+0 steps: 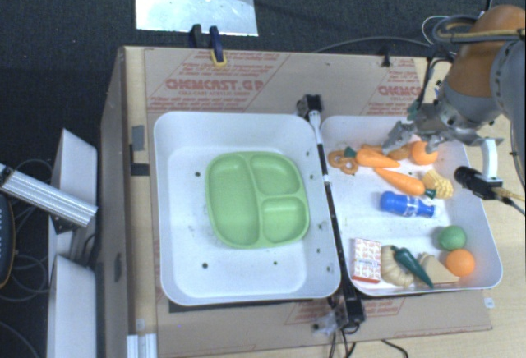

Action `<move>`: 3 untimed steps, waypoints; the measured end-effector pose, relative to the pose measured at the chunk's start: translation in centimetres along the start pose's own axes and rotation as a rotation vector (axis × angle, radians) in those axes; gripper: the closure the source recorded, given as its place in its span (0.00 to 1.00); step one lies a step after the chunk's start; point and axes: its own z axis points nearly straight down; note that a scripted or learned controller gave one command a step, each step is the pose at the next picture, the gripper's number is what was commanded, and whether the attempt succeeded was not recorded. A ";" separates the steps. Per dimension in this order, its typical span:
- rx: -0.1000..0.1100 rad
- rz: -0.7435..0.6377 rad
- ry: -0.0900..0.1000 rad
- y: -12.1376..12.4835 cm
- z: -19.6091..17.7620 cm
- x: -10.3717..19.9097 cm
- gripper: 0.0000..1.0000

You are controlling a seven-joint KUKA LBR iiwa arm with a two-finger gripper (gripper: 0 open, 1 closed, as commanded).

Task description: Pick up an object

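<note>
Gripper (415,133) low over back of right bin (491,266), near small orange piece (422,153); finger state cannot tell. Carrot (377,158) just left of it, second carrot (400,181) in front, near corn (438,184). Blue bottle (406,204) mid-bin. Carrot looks like light, stiff, smooth plastic; likely slips at tapered tip, so grasp across thick middle. Green tray (255,199) in left bin (177,184).

The grey arm (485,77) reaches in from the right, its end effector (411,133) angled down-left, fingers spread.
</note>
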 end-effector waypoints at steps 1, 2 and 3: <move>0.003 0.000 0.001 -0.2 4.8 3.8 0.00; -0.001 0.002 -0.001 1.6 -0.9 0.8 0.00; 0.001 0.001 0.000 -1.5 3.5 -1.3 0.00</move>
